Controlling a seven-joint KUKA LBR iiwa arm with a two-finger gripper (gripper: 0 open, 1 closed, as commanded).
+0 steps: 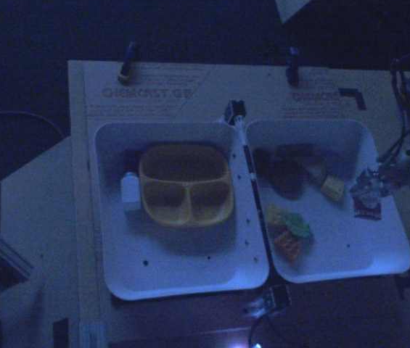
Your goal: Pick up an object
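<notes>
Red packet [368, 207] | right bin [350, 256] rim | just below gripper [373, 183]

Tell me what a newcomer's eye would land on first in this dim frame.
The yellow divided tray sits in the middle of the left bin, with a small white bottle beside it. In the right bin, a green and orange cluster of small items lies near the divider.

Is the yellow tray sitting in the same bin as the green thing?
No, the yellow tray lies in the left bin; the green thing is in the right bin.
</notes>
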